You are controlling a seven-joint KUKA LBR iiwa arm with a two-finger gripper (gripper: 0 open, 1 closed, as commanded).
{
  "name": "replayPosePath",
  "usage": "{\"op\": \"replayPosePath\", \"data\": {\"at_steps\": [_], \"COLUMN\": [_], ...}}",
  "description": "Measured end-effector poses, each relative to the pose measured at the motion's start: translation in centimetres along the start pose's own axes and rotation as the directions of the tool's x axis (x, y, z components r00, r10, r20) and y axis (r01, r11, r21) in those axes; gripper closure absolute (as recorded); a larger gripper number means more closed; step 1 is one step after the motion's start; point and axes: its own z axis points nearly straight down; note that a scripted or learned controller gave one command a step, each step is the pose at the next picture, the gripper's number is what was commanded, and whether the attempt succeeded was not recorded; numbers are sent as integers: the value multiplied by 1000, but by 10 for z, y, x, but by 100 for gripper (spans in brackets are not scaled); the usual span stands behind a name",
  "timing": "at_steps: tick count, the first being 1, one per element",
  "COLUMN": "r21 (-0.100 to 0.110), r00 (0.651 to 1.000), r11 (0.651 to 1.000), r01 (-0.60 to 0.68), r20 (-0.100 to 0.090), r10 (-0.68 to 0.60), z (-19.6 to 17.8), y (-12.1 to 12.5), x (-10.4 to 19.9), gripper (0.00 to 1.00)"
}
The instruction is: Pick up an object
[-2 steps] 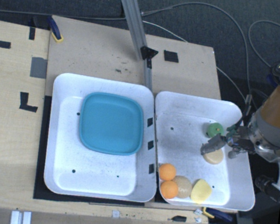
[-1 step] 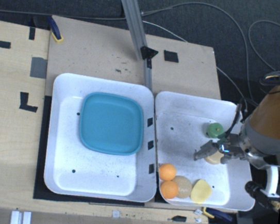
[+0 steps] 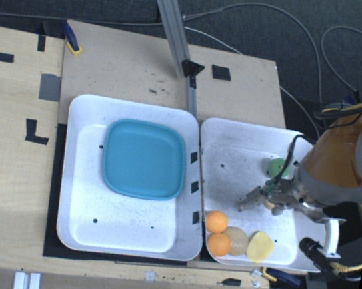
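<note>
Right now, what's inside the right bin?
The right bin holds two orange balls, a beige lump, a yellow piece and a green object partly covered by the arm, whose pincer is above the floor.

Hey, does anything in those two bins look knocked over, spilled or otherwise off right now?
Nothing stands out. The blue plate lies flat in the left bin. In the right bin, two orange balls, a beige piece and a yellow piece cluster at the near edge; a green ball sits beside the gripper.

Grey arm w/ orange band, black cable along wrist, dark metal fingers
</note>
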Motion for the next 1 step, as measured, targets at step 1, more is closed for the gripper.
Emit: {"op": "replayPosePath", "data": {"at_steps": [1], "r21": [-4], "r00": [1000], "r11": [1000], "r01": [0], "r20": [0], "r10": [0], "z": [-12], "y": [1], "x": [0], "gripper": [100]}}
